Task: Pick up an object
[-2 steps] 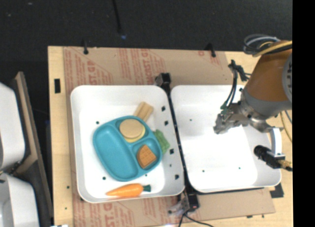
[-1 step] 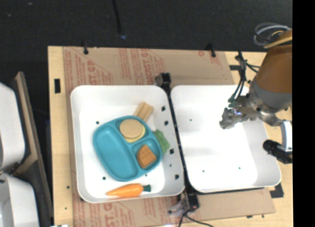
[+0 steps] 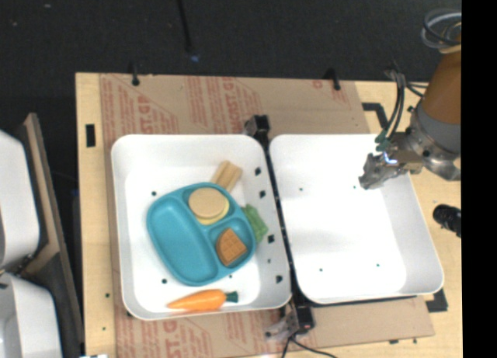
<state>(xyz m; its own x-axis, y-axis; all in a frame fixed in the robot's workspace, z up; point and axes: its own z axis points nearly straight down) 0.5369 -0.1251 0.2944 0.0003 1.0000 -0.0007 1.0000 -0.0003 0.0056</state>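
Observation:
The left bin (image 3: 132, 193) holds a blue divided tray (image 3: 182, 244) with a round tan cookie (image 3: 210, 203) and a brown waffle-like piece (image 3: 231, 247) on it. A tan wooden block (image 3: 227, 175) pokes out behind the tray, and a green piece (image 3: 257, 223) lies at its right edge. An orange carrot (image 3: 200, 300) lies near the bin's front wall. My gripper (image 3: 377, 172) hangs over the upper right part of the right bin (image 3: 349, 271), far from all these objects. Nothing shows between its fingers.
The bins sit side by side on a cardboard-covered bench (image 3: 194, 100), joined by a black divider with clips (image 3: 273, 217). The arm's orange band (image 3: 443, 92) rises at the right edge. White equipment (image 3: 19, 217) stands off the bench to the left.

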